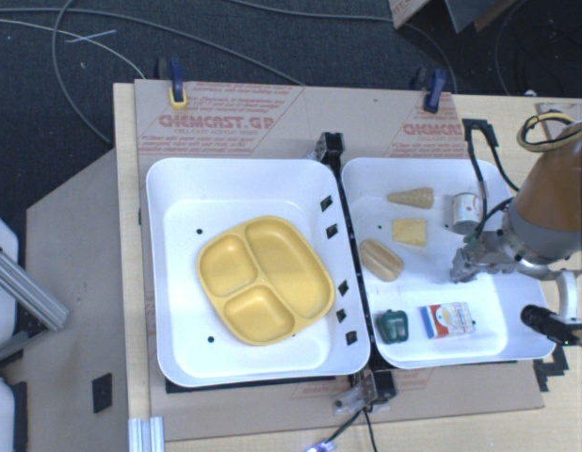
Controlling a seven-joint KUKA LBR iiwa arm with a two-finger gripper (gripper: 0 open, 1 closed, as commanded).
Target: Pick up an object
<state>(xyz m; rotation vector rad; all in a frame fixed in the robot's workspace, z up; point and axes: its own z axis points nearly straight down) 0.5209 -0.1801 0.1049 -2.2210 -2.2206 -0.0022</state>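
Hanging low in the right bin (517,347), the claw (467,266) sits near a small cup (462,211) (open or closed, I cannot tell). A bread roll (380,259) and cheese (410,232) lie left of it.

A yellow divided plate (265,279) is filling the left bin's (169,215) middle, leaving its edges open. In the right bin (366,182), the near-right corner is lying bare beside a red-and-white packet (447,320).
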